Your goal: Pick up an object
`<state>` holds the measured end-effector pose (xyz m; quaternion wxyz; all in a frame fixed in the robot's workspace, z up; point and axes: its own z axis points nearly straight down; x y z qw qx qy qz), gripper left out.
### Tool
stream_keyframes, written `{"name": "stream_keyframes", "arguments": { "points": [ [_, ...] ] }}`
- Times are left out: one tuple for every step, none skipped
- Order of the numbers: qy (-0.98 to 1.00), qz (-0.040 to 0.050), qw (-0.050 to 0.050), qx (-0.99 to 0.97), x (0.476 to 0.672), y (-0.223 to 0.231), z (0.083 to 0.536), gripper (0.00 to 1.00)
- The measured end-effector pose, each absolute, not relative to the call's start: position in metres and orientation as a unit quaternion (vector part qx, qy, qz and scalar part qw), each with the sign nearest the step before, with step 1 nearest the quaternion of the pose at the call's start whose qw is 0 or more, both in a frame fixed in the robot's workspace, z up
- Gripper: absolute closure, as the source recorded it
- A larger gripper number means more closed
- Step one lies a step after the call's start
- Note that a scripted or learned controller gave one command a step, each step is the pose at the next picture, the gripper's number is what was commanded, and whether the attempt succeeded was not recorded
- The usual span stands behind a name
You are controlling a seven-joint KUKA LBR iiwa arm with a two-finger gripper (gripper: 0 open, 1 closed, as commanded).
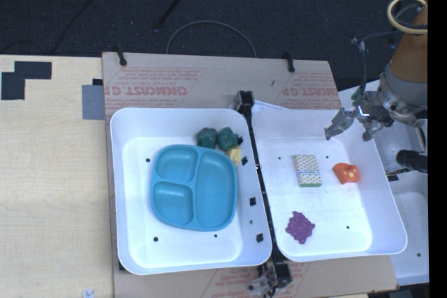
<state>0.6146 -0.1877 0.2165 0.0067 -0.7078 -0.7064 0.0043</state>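
2 white bins sit side by side on a cardboard sheet (174,84) on the bench. Left bin (129,185) holds a blue divided plate (194,186) with 3 compartments, lying flat and taking most of the floor. At the plate's 1 o'clock edge: 2 dark green lumps (216,138) touching each other, and a small yellow piece (235,155) just beside them, against the plate rim.

Right bin (387,220) holds 3 loose items, all apart from each other. A checkered block (306,170), pale with a green-and-white patterned top, lies near bin centre. An orange object (346,173) lies at the block's 3 o'clock, near but not touching. A purple grape-like cluster (300,227) lies at the block's 6 o'clock, well apart, toward the bin's near side.

The arm comes in from 3 o'clock; orange band visible above the wrist. The gripper (353,124) hangs over the right bin's 1 o'clock corner, 2 fingers spread apart with a clear gap, nothing between them. It is up at 12 to 1 o'clock of the orange object, well apart from all 3 items. Not touching anything in the bin as far as the view shows.

A black divider strip (253,171) runs between the 2 bins.
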Motion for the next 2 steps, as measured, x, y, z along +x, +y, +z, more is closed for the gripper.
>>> {"name": "stream_keyframes", "arguments": {
  "points": [
    [-0.707,0.0006,0.001,-0.707,0.617,-0.188,0.225,0.00],
    [-0.707,0.0022,0.003,-0.707,0.619,-0.197,0.174,0.00]
  ]
}}
